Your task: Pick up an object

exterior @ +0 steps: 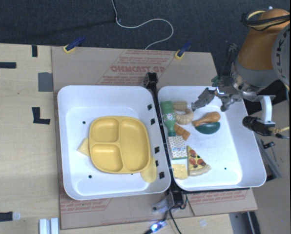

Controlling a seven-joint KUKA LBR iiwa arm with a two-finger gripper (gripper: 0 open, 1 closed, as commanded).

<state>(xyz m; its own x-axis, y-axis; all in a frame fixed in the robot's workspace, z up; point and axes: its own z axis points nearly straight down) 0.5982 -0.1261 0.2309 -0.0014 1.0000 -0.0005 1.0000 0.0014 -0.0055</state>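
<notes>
My gripper hangs over the back of the right bin, open, with nothing between its fingers. Just below it lie a toy chicken drumstick and a teal piece. Along the bin's left side sit a green bottle, a pale ridged pastry, a cream piece, an orange cracker, a patterned packet, a pizza slice and a yellow cheese wedge.
In the left bin lies a yellow divided plate. Both bins rest on a cardboard sheet. The arm's orange band and a black fitting stand over the right bin's right rim.
</notes>
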